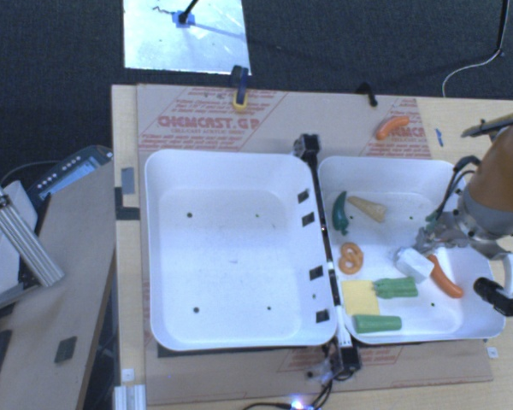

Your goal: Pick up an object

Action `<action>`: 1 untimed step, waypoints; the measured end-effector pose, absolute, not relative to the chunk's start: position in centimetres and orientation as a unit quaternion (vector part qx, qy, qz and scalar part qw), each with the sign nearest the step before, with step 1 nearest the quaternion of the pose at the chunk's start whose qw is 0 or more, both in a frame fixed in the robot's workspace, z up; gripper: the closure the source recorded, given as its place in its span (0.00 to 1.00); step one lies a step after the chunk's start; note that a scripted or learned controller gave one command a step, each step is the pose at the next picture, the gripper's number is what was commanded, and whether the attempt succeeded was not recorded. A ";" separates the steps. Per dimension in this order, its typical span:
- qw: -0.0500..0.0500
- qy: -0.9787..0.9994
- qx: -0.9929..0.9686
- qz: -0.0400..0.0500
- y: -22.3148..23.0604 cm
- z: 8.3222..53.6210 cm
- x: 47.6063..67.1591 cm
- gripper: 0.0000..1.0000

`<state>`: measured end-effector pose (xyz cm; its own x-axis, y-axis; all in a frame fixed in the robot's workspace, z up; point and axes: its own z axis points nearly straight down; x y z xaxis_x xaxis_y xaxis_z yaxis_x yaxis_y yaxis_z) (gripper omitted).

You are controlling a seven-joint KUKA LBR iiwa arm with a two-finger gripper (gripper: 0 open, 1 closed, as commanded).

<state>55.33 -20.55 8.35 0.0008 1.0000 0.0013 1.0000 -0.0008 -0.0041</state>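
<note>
The gripper (433, 244) hangs low over the right bin (385, 171), just above a white block (413, 264) and an orange carrot-like piece (446, 279); whether it is spread or pressed together, I cannot tell. Left of these lie a pretzel (350, 258), a yellow square (359, 296) and two green pieces (396, 288).

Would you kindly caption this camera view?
End effector low in the right bin beside a white block and orange carrot.
</note>
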 end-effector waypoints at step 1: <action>-0.010 -0.709 -0.705 -0.005 -20.7 33.1 57.7 1.00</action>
